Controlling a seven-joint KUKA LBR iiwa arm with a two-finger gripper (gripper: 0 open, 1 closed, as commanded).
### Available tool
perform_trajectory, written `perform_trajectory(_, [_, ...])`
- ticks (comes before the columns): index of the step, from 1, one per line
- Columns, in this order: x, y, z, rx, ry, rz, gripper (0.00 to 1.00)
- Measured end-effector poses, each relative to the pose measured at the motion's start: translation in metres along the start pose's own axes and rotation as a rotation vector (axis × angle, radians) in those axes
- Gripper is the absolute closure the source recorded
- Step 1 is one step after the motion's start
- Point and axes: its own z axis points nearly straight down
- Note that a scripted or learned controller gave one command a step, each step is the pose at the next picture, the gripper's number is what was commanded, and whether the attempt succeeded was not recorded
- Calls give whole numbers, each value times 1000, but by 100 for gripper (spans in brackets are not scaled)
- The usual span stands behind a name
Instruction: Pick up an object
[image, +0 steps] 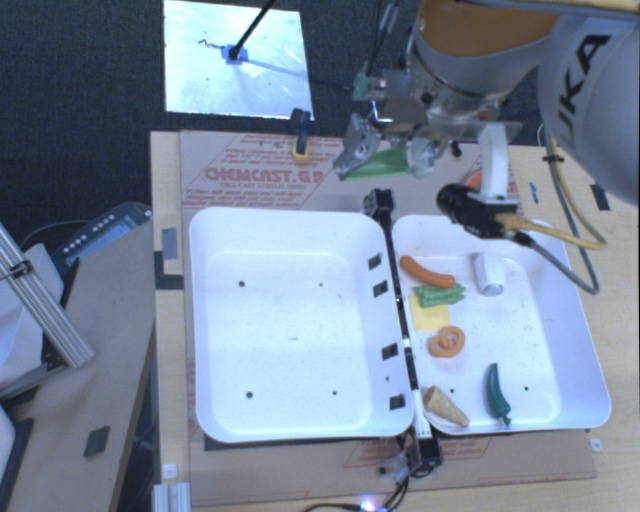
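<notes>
— Nearest to us, what sits at the front of the right bin (585, 380)?

— Tan cone-shaped piece (445, 407) by the divider, tip toward the middle of the bin, and just to its right a dark green pepper (496, 392) lying front to back.

— And the thing being picked?

— That's the green piece (392, 161), up at the back of the view, beyond the far rims of both bins. Its long axis runs across the view, left end a little lower than the right.

— Where is it against the gripper (385, 160)?

— Right between the metal fingers (352, 150), one at each end of it. The gripper is clamped on it, and the piece hangs over the printed cardboard (250, 175) behind the bins, roughly in line with the divider.

— What's closest below it?

— In the right bin: an orange sausage-like piece (427, 271) lying aslant, a pale grey cylinder (488, 272) to its right, then a small green item (440, 295), a yellow slice (430, 317) and an orange ring (447, 342), in a row toward the front beside the divider.

— And the left bin (210, 330)?

— White, beside the right one, well apart from the held piece.
</notes>
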Motion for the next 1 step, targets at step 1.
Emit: perform_trajectory(1, [23,79,-44,8,-5,3,100])
